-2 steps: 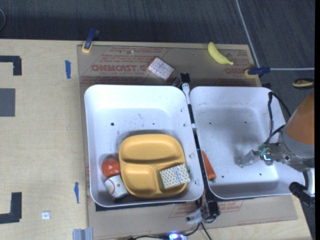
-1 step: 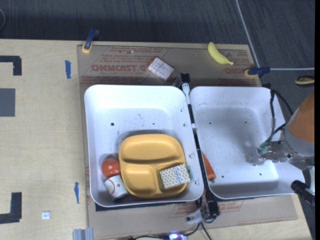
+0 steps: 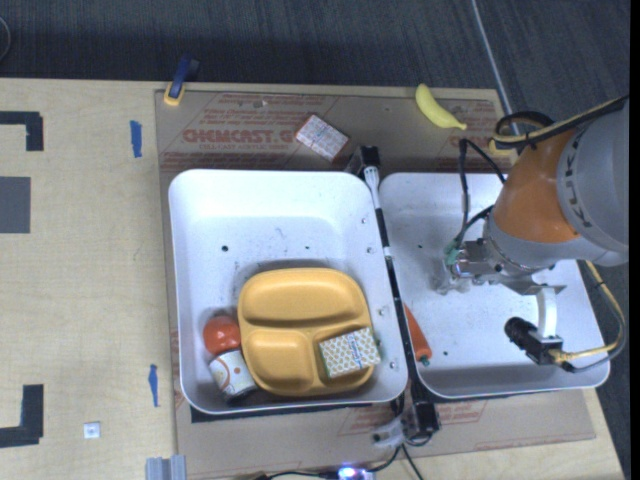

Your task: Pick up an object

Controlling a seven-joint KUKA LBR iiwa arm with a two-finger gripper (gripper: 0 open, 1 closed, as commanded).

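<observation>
Counter (image 3: 80, 298): pale wood, carrying a cardboard sheet (image 3: 250, 133) on which both bins sit side by side.
Left bin (image 3: 200, 218): holds all the larger candidates, bunched at its near end.
Right bin (image 3: 440, 358): the arm (image 3: 550, 203) hangs over it; the only thing near its floor is a thin orange piece (image 3: 416, 336) lying against the left rim, which looks awkward to grab.
Yellow tray (image 3: 290, 313): a divided dish, the biggest thing in the left bin; too broad to pinch except by a rim.
Patterned block (image 3: 349, 352): rests in the tray's near-right compartment; probably the easiest target, with flat sides for squeezing.
Orange-and-white toy (image 3: 226, 356): wedged between the tray and the bin's near-left corner; crowded, so likely harder to reach.
Pincer (image 3: 458, 268): low over the right bin, pointing left; I cannot tell whether it is released or clenched, and nothing shows in it.
Advice: cross the divider, come straight down over the block, and close across its short sides without nudging the tray.
</observation>
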